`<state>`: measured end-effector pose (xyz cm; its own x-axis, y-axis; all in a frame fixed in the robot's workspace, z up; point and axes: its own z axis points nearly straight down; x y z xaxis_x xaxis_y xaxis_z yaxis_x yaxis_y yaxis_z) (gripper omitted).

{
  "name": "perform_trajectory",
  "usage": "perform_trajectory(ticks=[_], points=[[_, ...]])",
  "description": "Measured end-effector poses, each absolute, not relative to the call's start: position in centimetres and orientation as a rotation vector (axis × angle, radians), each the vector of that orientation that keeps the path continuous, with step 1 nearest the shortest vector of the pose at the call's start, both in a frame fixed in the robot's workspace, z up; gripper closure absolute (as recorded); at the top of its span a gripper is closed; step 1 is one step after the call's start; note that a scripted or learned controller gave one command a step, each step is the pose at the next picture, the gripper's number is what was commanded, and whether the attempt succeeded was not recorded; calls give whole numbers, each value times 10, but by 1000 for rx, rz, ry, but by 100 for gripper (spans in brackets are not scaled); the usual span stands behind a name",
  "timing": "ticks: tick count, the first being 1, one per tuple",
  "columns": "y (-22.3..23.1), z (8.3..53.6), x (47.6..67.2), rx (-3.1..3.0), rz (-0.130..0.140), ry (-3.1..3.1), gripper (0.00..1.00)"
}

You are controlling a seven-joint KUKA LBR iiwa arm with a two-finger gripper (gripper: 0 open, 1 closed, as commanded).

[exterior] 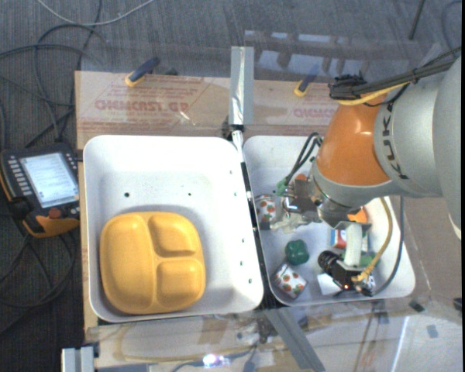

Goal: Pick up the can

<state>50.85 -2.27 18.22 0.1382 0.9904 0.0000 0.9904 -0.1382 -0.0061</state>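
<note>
Though the task lies in the right bin, the view starts at the far left with a handheld control pendant [43,180], its screen lit, lying off the bench. Next comes the left bin [93,153], which holds a yellow divided plate [151,262] in its near half.

Just past the wall where the bins meet, the right bin [275,161] is crowded. What I take to be the can [265,210], a small cylinder printed in red and green, sits close against that bin's left wall. The gripper [294,210] is low, just beside the can on its right. Whether the gripper is released or clenched cannot be told, nor whether it touches the can.

Nearer the camera lie a small dark green object [296,251] and a second printed cylinder [289,282] much like the can. Further right is a red and white item [353,240], partly hidden under the grey and orange arm [364,146].

The risks, as I judge them:
- The wall leaves little room on the can's far side, so a grasp may strike the rim or push the can aside.
- A round can may roll or slip out.
- The lookalike cylinder could be taken by mistake.
</note>
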Motion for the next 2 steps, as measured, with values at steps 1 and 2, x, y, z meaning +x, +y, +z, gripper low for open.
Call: perform_trajectory(ticks=[1,2], points=[[-65,183,534,-2154,4,-2285,100],[-64,183,534,-2152,2,-2285,0]])
